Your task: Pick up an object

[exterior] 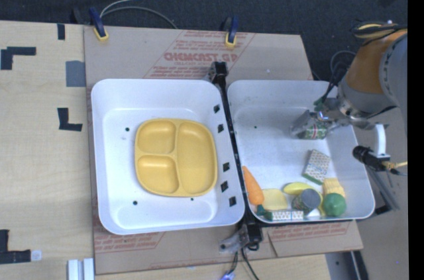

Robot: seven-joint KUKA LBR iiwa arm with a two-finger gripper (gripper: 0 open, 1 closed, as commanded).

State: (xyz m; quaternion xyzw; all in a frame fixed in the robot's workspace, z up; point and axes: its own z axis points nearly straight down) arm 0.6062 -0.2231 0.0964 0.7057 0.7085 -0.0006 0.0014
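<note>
- The arm [374,73] is reaching in from the right edge of the frame, with its orange band showing at the upper right, and it is bending down toward the right bin [265,106].
- The gripper [315,126] is hanging low in the upper right part of this bin, near its right wall.
- A small green and white object [311,133] is sitting right at the tip of the gripper; it is too blurred to tell what it is, and it cannot be told if the claw is grasping it or only touching it.
- The other objects are lying along the lower edge of the right bin: an orange carrot [252,185] at the left, a yellow banana-like piece [296,188], a checkered block [317,165] a little higher, and a green round thing [334,205] at the lower right corner.
- Several small pieces near the green round thing are crowding together and are hard to make out.
- The left bin [112,113] is holding a yellow divided plate [176,157] in its middle.
- The arm's upper part is being cut off by the frame's right side.
</note>
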